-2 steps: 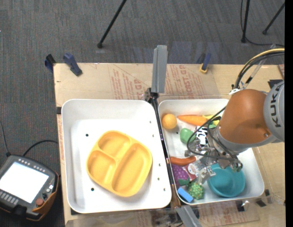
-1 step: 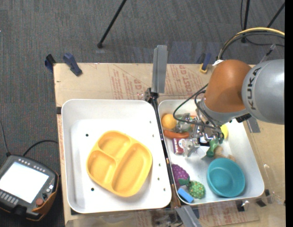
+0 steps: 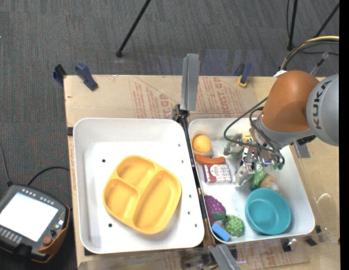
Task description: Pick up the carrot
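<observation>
Carrot is what we are after, but we work down to it from the biggest things. We see the surface across the middle of the frame, carrying two white bins side by side, presumably so things can be sorted from one to the other. The left bin, centre-left, holds a yellow tray lying flat. The arm comes in from the right edge and bends down over the right bin, which we judge puts it in place for a reach among the clutter there. In that bin's lower right sits a teal bowl; along its bottom edge lie purple grapes and a green ball. A small carton lies near the bin's middle, an orange in its upper left. The carrot lies flat between them, just below the orange and touching the carton's top edge. The gripper hangs to the carrot's right, near but apart from it, with nothing seen in its grasp; whether it is released or clenched we cannot tell.
</observation>
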